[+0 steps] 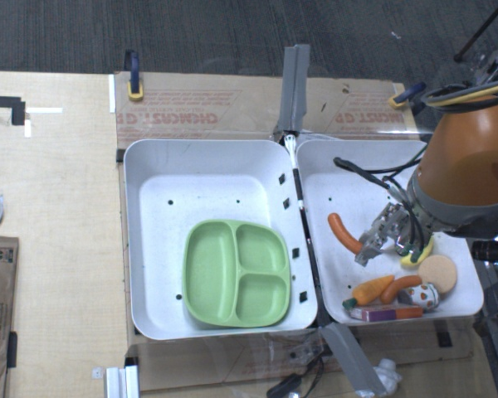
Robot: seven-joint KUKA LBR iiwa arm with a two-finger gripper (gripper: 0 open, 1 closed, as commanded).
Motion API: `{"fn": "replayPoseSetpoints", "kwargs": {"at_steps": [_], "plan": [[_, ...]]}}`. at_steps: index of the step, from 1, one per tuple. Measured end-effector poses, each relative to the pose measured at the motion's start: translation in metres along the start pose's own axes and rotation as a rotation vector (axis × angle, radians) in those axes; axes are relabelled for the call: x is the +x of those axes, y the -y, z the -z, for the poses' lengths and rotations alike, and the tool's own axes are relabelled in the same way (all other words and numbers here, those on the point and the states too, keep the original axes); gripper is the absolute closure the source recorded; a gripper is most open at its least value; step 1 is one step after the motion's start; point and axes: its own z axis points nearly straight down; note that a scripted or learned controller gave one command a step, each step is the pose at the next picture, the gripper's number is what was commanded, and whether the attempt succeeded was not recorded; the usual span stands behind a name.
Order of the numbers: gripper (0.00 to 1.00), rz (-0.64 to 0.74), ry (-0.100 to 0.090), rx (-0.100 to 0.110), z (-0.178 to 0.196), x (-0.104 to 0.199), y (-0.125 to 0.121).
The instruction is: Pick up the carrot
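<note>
Near right bin (pixel 315 222) front wall, carrot (pixel 373 289) is lying among toy food clutter. Gripper (pixel 380 240) is hovering just behind carrot, holding nothing; finger spread unclear. Likely lining up descent.

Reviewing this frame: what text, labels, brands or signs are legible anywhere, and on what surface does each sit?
"CHEMICAL GP", roughly: red print on the cardboard sheet behind the bins, upside down from this camera; the letters are blurred, so the reading is uncertain.
A second red print on the cardboard behind the right bin: too blurred to read.
A dark printed symbol on the brown package at the left edge: too small to read.
Nothing readable on the green plate or the bins.
</note>
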Motion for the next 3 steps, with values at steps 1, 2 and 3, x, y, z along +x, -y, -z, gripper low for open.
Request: {"fn": "replayPoseSetpoints", "kwargs": {"at_steps": [1, 2, 3], "plan": [[1.0, -0.039, -0.001, 0.001, 0.0, -0.042, -0.046], [0.0, -0.04, -0.001, 0.001, 0.0, -0.043, -0.046], [0.0, -0.126, -0.002, 0.002, -0.021, -0.005, 0.029]]}}
